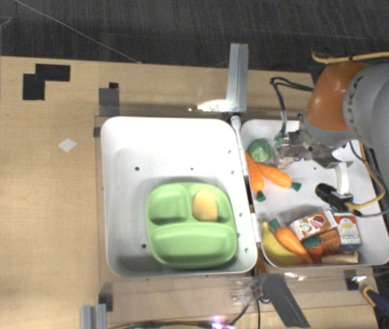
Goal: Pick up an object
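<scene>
My gripper (pixel 287 148) hangs over the back of the right bin (pixel 379 249). It is just right of a green leafy ball (pixel 259 149) and just above an orange carrot (pixel 275 175). A second carrot (pixel 255 175) leans on the bin's left wall. At the front of this bin lie a banana (pixel 274 248), another carrot (pixel 292 242), a small red and white carton (pixel 310 225), a blue and white carton (pixel 346 229) and a wooden block (pixel 340 258). Nothing shows as held by the gripper.
The left bin (pixel 126 156) holds a green divided plate (pixel 181 242) with a yellow rounded fruit (pixel 206 204) in its upper right compartment. A metal post (pixel 237 74) stands behind the wall between the bins. The grey arm (pixel 379 108) covers the right bin's back right corner.
</scene>
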`<state>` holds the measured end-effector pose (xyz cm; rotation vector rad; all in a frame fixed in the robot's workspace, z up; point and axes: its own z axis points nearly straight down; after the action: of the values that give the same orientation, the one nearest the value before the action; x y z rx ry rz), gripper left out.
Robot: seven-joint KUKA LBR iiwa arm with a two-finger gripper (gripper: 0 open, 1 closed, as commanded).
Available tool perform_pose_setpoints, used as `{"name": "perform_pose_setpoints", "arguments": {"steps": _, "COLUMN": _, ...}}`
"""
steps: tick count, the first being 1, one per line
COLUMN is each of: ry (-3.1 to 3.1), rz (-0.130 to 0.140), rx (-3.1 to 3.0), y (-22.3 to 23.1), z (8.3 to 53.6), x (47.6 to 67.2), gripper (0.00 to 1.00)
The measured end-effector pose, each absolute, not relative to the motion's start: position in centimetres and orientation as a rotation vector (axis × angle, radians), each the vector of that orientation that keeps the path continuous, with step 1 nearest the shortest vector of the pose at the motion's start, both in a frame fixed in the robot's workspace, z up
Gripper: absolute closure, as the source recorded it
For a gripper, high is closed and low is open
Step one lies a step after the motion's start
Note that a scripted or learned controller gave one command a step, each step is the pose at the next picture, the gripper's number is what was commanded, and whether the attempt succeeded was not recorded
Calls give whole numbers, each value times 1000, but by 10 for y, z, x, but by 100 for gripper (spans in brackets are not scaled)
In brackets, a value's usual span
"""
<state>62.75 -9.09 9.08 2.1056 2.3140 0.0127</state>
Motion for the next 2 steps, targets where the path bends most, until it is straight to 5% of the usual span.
{"name": "perform_pose_setpoints", "arguments": {"steps": 1, "ry": 2304, "rz": 13, "rx": 2118, "y": -116, "z": 91, "x": 615, "gripper": 0}}
{"name": "perform_pose_setpoints", "arguments": {"steps": 2, "ry": 2410, "rz": 4, "rx": 2012, "y": -97, "z": 96, "x": 576, "gripper": 0}}
